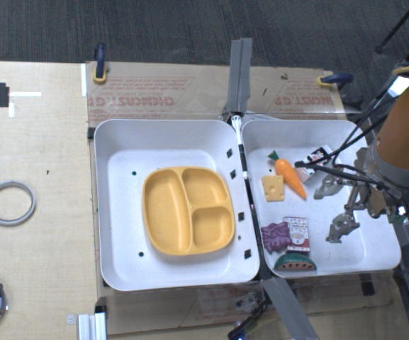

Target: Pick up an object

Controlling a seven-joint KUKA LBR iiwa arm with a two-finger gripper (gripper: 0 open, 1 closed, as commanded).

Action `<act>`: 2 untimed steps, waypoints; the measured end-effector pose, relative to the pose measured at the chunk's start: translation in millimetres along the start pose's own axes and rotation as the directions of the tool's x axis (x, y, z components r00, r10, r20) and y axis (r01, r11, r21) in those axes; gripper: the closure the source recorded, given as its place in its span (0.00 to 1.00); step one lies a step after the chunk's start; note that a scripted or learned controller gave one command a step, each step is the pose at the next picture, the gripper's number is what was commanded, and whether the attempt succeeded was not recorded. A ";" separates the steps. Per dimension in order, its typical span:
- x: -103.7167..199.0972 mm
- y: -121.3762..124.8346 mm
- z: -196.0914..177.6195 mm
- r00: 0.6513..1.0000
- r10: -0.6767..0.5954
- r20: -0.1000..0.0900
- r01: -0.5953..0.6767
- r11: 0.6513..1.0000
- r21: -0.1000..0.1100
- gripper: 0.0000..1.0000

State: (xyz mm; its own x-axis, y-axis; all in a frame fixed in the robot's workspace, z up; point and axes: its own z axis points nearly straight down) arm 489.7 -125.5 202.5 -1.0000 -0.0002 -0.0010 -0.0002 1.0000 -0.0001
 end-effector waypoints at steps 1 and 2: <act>-1.7 11.4 -62.3 0.969 -0.248 0.004 0.248 0.969 0.002 0.00; -51.7 22.5 76.4 0.991 -0.132 0.000 0.132 0.991 -0.001 0.00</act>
